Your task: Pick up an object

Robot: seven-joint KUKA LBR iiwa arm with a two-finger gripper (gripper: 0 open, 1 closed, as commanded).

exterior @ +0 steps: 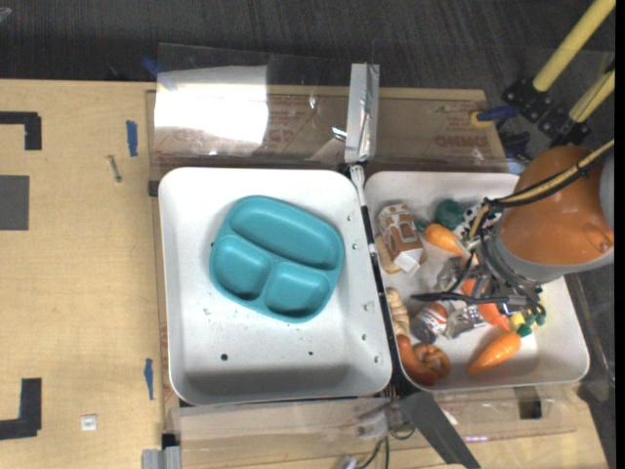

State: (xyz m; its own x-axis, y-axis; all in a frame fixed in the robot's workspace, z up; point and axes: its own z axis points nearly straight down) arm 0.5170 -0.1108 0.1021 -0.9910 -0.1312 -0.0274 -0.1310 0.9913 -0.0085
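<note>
Down among toys (459,325) in right bin (566,364); end effector (476,296) grip impossible to tell; nothing visibly lifted, pick not yet done.

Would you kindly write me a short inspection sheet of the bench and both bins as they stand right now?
Surface: wooden bench bearing two white bins side by side, the left bin and the right bin.
Job's things: right bin holds small toy foods, among them a carrot, a second carrot and a reddish round piece.
Clutter: teal divided tray lies in the left bin.
Grippers: gripper is low over the toys in the right bin; nothing is visibly held.
Cables: dark cables run along the orange wrist band.
Surroundings: clear plastic sheet behind the bins; black tape marks on the bench.
</note>
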